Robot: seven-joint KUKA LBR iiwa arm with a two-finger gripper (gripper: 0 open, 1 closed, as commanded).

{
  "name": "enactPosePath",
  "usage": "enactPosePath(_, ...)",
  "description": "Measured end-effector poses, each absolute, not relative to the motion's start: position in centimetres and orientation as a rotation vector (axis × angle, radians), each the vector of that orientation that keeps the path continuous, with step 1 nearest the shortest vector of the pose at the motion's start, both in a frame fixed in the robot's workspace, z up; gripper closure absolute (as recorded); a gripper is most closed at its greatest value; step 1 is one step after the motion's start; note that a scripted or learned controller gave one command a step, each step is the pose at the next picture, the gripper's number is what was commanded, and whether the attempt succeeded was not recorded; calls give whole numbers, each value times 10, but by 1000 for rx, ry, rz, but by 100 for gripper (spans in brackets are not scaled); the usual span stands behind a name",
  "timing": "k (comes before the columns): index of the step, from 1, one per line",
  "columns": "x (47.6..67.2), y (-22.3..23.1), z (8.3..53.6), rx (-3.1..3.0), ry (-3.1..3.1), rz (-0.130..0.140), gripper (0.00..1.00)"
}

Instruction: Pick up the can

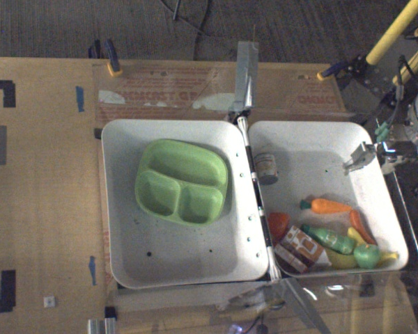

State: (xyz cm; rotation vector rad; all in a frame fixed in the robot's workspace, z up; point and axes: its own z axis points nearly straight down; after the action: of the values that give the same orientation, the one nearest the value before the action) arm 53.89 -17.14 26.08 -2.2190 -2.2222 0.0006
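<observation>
Fingers: the gripper (pixel 361 157) hangs over the right rim of the right bin; whether it is wide or narrow, I cannot tell, and nothing shows between its tips.
Can: the can (pixel 265 168) lies against the left wall of the right bin (pixel 313 134), toward its far end, well apart from the gripper.
Right bin, near end: an orange carrot (pixel 331 206), a green bottle (pixel 329 239), a yellow banana (pixel 343 258), a red piece (pixel 278 223) and a brown carton (pixel 299 249) crowd together.
Left bin: the left bin (pixel 125 256) holds a green divided plate (pixel 182 182), set toward its far side.
Divider: a metal strip (pixel 245 82) runs between the two bins and out past their far edge.
Worktop: the worktop (pixel 42 186) is pale wood, with black corner marks (pixel 3 92) and bits of blue tape (pixel 79 98) on the left.
Room: dark carpet (pixel 90 9) lies beyond the far edge, with a black cable (pixel 188 5) looping across it; a yellow pole (pixel 398 25) slants in at the far right.
</observation>
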Motion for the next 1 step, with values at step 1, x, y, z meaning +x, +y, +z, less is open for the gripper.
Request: enactPosePath(1, 540, -171, 271, -2220, -2225, -1, 100)
